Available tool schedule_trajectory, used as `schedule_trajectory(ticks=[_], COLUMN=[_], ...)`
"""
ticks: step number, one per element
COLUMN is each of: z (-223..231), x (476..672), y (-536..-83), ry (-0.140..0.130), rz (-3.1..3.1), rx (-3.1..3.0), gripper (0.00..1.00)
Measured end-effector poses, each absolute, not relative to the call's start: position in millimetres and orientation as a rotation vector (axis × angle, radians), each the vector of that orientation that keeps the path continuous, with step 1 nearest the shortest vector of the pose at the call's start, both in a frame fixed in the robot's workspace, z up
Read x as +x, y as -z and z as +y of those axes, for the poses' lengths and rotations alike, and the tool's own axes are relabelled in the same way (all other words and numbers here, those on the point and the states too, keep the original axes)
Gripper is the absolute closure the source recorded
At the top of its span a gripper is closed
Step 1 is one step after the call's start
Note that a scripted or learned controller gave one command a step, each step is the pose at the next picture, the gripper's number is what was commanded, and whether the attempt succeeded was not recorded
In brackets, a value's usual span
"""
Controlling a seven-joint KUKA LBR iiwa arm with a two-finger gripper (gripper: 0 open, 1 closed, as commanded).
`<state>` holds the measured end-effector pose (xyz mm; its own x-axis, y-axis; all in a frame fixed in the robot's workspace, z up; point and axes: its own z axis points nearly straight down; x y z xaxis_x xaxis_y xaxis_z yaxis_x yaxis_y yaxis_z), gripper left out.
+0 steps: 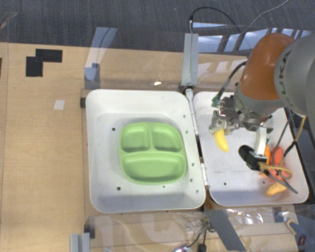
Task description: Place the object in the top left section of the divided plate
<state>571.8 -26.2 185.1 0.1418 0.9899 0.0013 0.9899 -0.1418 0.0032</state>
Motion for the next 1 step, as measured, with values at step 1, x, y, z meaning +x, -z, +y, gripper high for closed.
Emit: schedule_trajectory(ticks=[1], z=[56.8], x=[574.2], y=[-267.6], ry=[-0.008], rz=[2.004], rx=[2.417], gripper=[1.00])
